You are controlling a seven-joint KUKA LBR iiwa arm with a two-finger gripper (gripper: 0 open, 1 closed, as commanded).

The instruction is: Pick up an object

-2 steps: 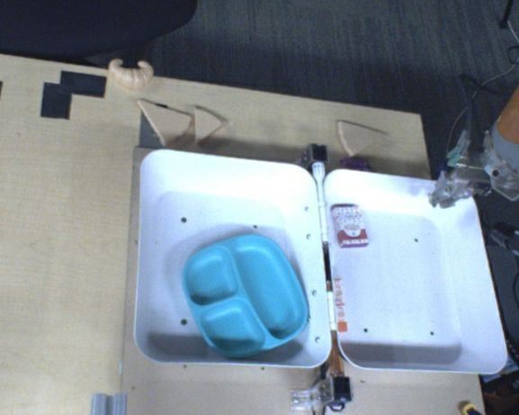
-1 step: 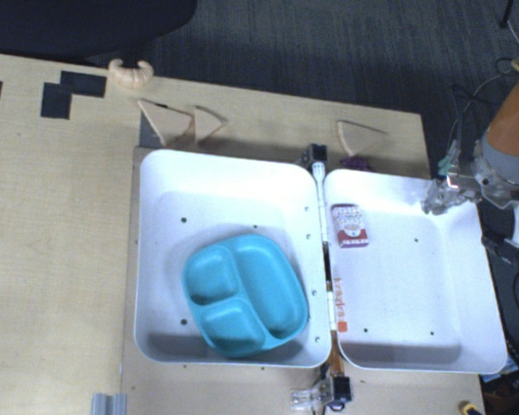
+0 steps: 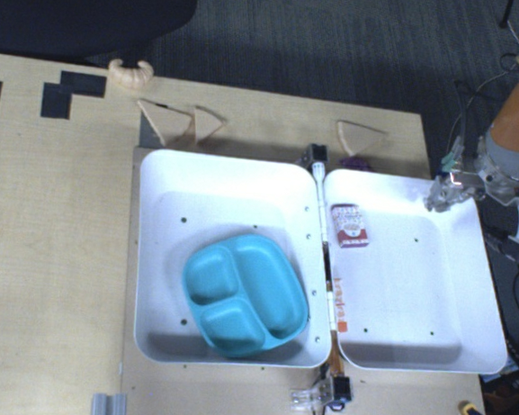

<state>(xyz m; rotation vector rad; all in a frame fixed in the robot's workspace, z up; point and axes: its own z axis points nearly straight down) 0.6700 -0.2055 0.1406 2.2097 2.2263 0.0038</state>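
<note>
Nearest us the blue divided plate (image 3: 247, 293) fills the left bin (image 3: 157, 238), the small red-and-white packet (image 3: 349, 225) lies flat by the right bin (image 3: 467, 311) divider, so we'd bet the gripper (image 3: 439, 198) skids off it, can't tell its state though.

We see blue divided plate (image 3: 247, 292) flat in left bin (image 3: 157, 238); small red-white packet (image 3: 349, 225) in right bin (image 3: 451, 291).

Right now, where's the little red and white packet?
The red and white packet lies in the right bin, near its upper-left corner, close to the divider between the bins, with the blue plate across in the left bin.
</note>
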